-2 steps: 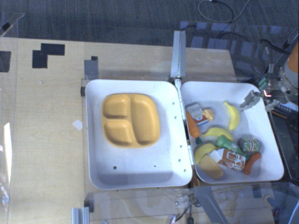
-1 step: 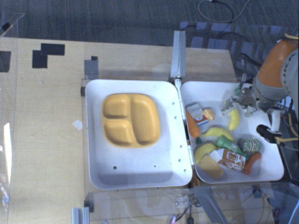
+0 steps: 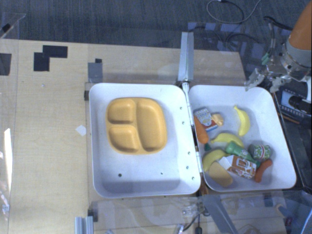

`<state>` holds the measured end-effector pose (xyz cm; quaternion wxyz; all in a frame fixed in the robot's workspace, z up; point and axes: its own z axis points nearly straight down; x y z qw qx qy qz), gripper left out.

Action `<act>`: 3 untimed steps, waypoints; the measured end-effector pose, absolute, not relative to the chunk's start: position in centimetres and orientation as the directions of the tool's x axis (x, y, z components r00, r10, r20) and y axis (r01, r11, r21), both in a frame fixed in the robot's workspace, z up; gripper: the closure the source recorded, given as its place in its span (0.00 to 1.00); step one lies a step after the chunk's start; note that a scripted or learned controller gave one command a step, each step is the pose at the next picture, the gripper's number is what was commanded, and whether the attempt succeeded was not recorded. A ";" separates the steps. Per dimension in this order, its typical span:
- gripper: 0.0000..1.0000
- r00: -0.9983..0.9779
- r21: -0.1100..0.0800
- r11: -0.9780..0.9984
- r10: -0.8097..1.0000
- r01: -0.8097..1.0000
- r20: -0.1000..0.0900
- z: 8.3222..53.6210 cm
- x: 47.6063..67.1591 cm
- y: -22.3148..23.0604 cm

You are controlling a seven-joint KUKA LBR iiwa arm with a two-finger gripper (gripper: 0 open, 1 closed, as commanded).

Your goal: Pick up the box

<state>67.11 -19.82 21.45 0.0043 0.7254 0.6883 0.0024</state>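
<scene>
A small orange, white and blue box (image 3: pixel 205 119) lies in the right bin (image 3: pixel 278 126), near its left wall. A second box, an orange and white carton (image 3: pixel 242 166), lies toward the bin's front among other items. My gripper (image 3: pixel 263 84) hangs over the bin's far right corner, well apart from both boxes. It is open, with nothing between its fingers.
The right bin also holds three bananas (image 3: pixel 242 121), a carrot (image 3: pixel 201 133), a green can (image 3: pixel 260 151), a red sausage (image 3: pixel 263 170) and a tan wedge (image 3: pixel 222 175). A yellow divided plate (image 3: pixel 136 125) sits in the left bin (image 3: pixel 97 169). Cables lie beyond the bins.
</scene>
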 end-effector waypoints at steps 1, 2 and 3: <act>0.00 0.027 0.004 -0.027 1.000 1.000 -0.002 9.9 66.5 -19.6; 1.00 0.021 0.014 -0.021 1.000 1.000 -0.004 11.4 66.9 -19.5; 1.00 0.178 0.008 -0.178 0.984 0.984 -0.001 9.0 54.3 -20.0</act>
